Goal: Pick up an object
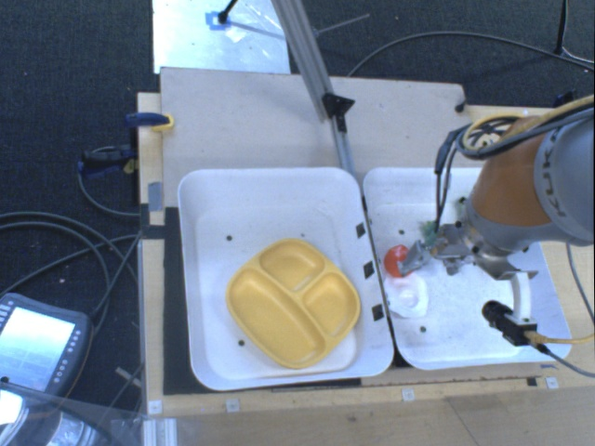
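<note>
I see two white bins side by side on the counter (279,110). The left bin (209,203) has a yellow plate (293,302) with three parts in it, low in the middle of the frame. In the right bin (548,314) my hand (414,258) is down by a small red ball (397,261), at the bin's left side. A white lump (409,297) lies just below the ball. I cannot tell if my hand has the ball or how far open it is.
</note>
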Controlling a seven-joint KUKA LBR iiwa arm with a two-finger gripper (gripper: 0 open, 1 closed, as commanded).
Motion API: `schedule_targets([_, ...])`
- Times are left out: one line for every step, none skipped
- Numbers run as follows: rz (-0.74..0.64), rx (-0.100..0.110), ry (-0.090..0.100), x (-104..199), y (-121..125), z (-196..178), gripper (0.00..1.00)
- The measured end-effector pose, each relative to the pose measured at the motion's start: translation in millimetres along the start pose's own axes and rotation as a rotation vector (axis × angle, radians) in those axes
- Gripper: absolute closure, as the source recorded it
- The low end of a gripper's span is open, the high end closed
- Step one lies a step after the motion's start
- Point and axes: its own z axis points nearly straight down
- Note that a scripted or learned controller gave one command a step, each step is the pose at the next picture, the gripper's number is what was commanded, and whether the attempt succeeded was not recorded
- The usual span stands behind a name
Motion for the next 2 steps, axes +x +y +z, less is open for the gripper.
schedule_targets([0.0, -0.008, -0.001, 0, 2, -14, 1.0])
schedule_targets([-0.005, -0.013, -0.002, 1, 13, -73, 1.0])
